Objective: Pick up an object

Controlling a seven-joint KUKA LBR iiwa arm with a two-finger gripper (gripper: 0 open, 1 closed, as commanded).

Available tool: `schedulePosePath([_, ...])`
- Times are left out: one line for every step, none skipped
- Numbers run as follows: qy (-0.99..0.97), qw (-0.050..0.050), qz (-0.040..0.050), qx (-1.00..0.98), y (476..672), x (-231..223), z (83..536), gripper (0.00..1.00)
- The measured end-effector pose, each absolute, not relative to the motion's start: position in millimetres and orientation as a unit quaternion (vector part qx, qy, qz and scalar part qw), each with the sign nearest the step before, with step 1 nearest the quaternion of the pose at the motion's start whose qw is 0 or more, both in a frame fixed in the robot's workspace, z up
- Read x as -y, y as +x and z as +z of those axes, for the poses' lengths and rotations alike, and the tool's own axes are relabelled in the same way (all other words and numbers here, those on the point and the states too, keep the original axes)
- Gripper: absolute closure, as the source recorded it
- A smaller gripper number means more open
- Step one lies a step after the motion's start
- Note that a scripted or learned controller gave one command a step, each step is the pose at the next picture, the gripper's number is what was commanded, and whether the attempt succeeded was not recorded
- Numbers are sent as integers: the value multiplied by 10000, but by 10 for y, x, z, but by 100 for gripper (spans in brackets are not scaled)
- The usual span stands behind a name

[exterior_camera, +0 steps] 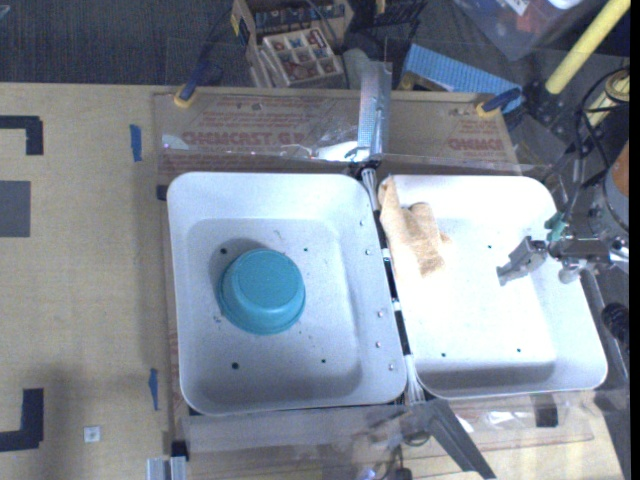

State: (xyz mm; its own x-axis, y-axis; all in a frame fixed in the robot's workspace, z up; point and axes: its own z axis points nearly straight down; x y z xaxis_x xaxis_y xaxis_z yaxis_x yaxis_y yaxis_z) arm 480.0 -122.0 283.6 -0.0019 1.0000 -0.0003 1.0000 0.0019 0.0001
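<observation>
Gripper [516, 262] hung open and empty over right bin [500, 363] (cloth [415, 234] and bowl [262, 289] untouched); pick-up not yet begun.

I can only half-read red print on the clear plastic sheet [262, 140] behind the left bin [190, 268], looks like "CHEMISTRY" but blurred, more red lettering on the cardboard [478, 143] behind the right bin [580, 368] too blurred to read.
</observation>
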Motion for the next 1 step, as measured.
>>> schedulePosePath([7412, 17, 5, -6713, 4800, 1569, 2942, 0])
